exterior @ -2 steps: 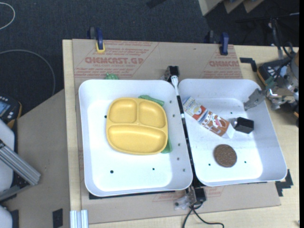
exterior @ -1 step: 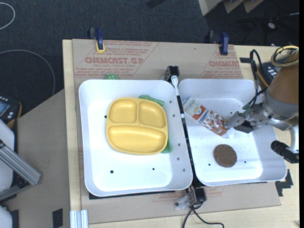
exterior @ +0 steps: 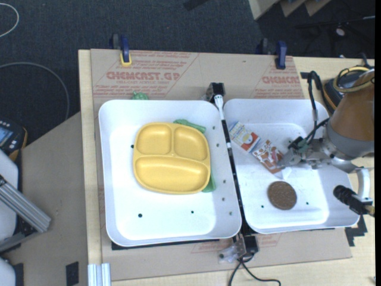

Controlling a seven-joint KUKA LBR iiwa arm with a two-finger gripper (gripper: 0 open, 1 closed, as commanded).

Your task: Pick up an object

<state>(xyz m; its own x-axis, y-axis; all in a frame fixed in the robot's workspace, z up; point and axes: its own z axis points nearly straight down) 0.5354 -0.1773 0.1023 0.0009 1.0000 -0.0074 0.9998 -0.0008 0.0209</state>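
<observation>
the bench (exterior: pixel 178 70) bears two white bins side by side, left bin (exterior: pixel 119 177) and right bin (exterior: pixel 262 109)

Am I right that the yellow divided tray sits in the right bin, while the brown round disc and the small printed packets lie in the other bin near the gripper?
Not quite: the camera view shows the yellow divided tray in the left bin, not the right. The rest stands: the brown round disc and the small printed packets lie in the other bin, near the gripper.
</observation>
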